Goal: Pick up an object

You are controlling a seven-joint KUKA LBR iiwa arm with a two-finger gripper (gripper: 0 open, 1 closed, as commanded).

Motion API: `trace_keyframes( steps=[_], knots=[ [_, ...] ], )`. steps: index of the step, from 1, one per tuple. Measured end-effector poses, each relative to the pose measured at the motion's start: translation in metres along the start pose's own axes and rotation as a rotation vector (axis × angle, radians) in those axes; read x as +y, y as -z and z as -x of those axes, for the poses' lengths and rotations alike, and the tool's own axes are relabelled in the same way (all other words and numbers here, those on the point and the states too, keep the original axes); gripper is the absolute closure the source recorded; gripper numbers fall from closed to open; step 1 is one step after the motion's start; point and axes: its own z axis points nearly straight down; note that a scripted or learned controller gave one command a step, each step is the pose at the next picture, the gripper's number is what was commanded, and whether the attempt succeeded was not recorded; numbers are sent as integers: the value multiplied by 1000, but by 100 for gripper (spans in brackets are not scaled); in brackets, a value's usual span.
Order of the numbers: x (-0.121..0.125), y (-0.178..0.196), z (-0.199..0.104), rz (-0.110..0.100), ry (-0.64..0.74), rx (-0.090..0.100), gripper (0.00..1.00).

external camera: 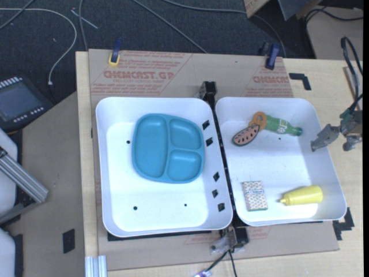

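The grey two-finger gripper (337, 138) hangs open at the right white plastic bin's (300, 111) rim, holding nothing. Beside it lie a green bottle (281, 126), brown oval piece (246, 135), yellow squeeze bottle (302, 196) and small patterned packet (253, 195). Farther off, the left white bin (115, 154) holds a blue sectioned plate (168, 148).

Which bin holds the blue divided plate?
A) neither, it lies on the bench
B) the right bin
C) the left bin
C: the plate lies inside the left bin, while the right bin holds the smaller items.
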Motion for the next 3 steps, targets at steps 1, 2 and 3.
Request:
trace_keyframes(
  steps=[1,2,3],
  knots=[
    [2,6,-1,12,4,-4,0],
    [5,-57,-2,6,4,-1,0],
    [9,-103,-10,8,4,-1,0]
  ],
)
